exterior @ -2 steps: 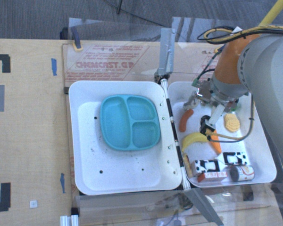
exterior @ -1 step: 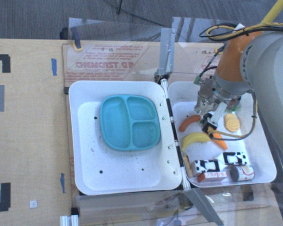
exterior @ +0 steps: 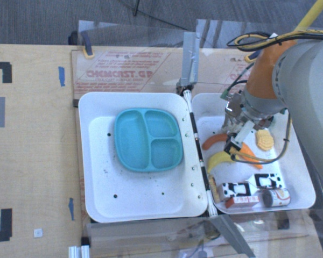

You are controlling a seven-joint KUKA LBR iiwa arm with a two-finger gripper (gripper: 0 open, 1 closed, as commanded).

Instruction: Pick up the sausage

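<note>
Camera view, top-down at a slant. Two white bins side by side mid-frame: left bin (exterior: 97, 198) and right bin (exterior: 304, 195), smooth plastic w/ rounded corners, rims touching along the centre seam. Left bin has lots of open floor around a teal plate (exterior: 148, 139), which is a rounded rectangle w/ three compartments and sits upper-centre of that bin.

Right bin is tight. Arm (exterior: 290, 74) comes in from upper right, grey body w/ orange band, and covers much of the bin's upper right. Gripper (exterior: 234, 145) is down in the bin's middle, close to the floor; can't tell if the claw is released or clenched, too small and cluttered there.

Sausage (exterior: 213, 140) is just left of the gripper tip, near the left wall of the right bin: short curved orange-red piece, smooth, glossy, lying flat. Can't tell whether the tip touches it. Little room between it and the seam wall.

Just below: yellow banana (exterior: 219, 160), curved. Thin orange carrot (exterior: 250, 153) right of the gripper, part hidden. Round waffle-textured yellow cookie (exterior: 265, 140) further right. Along the bin's lower edge: boxes w/ black/white print (exterior: 237, 190) and a small can (exterior: 275, 197) on its side.

Bench (exterior: 32, 144) is light wood, bare at frame left.
</note>
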